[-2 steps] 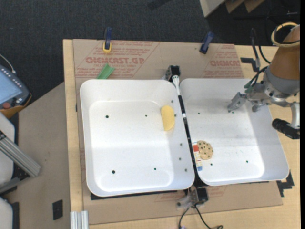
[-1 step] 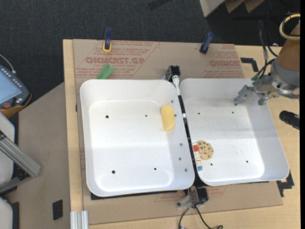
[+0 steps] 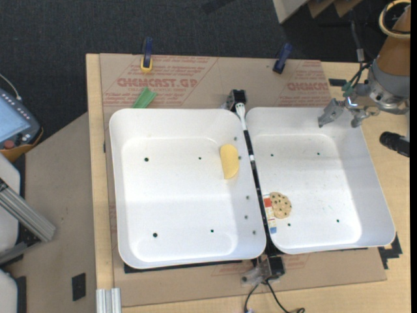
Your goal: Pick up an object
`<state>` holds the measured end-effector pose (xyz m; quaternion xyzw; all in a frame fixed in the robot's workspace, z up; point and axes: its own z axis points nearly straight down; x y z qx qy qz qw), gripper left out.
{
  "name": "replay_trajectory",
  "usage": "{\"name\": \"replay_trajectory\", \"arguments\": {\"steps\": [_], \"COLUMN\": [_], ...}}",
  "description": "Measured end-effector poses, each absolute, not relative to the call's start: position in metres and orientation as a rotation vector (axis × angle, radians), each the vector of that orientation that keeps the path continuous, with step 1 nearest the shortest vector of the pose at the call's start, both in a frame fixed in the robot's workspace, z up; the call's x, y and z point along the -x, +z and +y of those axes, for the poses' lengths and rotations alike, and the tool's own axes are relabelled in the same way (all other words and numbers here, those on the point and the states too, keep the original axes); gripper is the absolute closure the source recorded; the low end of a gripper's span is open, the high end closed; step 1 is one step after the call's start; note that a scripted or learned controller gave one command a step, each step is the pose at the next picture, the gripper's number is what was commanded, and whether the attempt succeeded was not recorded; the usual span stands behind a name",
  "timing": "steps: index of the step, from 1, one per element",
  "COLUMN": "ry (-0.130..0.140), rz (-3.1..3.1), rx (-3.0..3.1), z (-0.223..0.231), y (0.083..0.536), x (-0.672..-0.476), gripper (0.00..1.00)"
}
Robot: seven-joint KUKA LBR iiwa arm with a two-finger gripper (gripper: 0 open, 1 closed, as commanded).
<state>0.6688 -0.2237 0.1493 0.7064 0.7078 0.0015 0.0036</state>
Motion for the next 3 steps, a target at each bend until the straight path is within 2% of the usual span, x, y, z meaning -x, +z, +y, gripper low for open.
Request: {"name": "replay_trajectory", "arguments": {"steps": [1,2,3], "ry": [-0.009,0.001,0.002], "rz": [2.228,2.218,2.233], "rx": [-2.232,-2.221,-2.22], "z": [-0.207,-0.209,-0.114], "y": [0.08,0.096,0.144], "x": [-0.585,-0.59,-0.522], "gripper": [0.0,1.0,1.0]}}
